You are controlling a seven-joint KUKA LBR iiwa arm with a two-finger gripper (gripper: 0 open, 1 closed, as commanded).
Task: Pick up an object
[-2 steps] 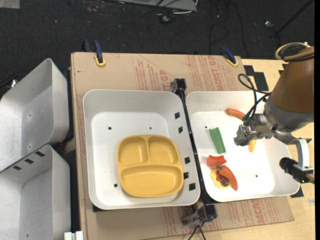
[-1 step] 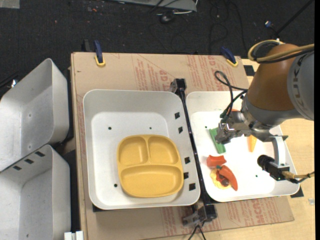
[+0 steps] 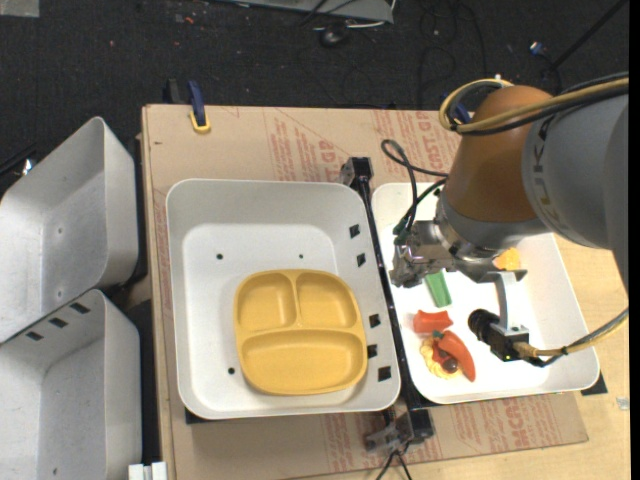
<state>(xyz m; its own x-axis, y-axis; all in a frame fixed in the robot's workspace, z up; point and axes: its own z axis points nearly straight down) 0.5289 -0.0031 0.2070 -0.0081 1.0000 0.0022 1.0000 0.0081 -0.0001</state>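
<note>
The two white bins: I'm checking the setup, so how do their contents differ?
The left bin holds one large yellow divided plate, lying flat; the right bin holds several small pieces, among them a green piece and red pieces. The gripper is over the right bin, not the left. Both are shallow and white.

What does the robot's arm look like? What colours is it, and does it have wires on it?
The arm is thick, round and smooth grey, with a shiny orange band above the wrist. Yellow and black cables loop around the orange part. Below it sits the gripper, a dark metal block with thin black wires running into it.
</note>
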